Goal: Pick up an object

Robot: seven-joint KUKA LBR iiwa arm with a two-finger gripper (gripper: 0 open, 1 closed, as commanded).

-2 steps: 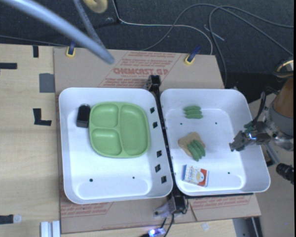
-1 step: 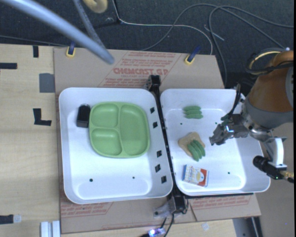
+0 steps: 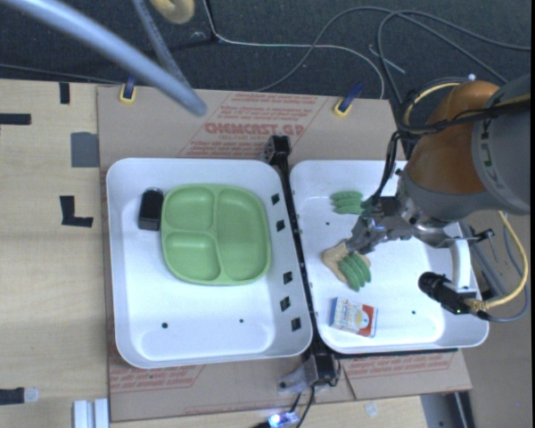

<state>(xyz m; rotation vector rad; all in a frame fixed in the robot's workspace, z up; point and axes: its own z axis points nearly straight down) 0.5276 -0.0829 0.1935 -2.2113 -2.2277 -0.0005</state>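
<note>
The surface (image 3: 36, 239) is pale wood-grain with dark angular marks, and a brown cardboard sheet (image 3: 250, 119) printed in red lies under the two bins; beyond it runs dark carpet crossed by thin cables (image 3: 339, 38).

The left bin (image 3: 129, 328) is shallow white plastic with rounded corners. In it sits a light green divided plate (image 3: 218, 235) — smooth, squarish, three compartments — with a small black block (image 3: 150, 209) touching its left edge.

The right bin (image 3: 410, 324) holds a green hand-shaped toy (image 3: 346, 202) near its upper middle, a tan-and-green toy (image 3: 349, 266) of similar shape at the centre, and a small flat card box (image 3: 352, 316) with red and blue print near the front wall.

The grey arm, with its glossy orange band (image 3: 446, 154), comes in from the right. The gripper (image 3: 364, 239) is low over the right bin, its tip just above the tan-and-green toy — whether it is clenched or released, or touching the toy, cannot be told from here.
</note>
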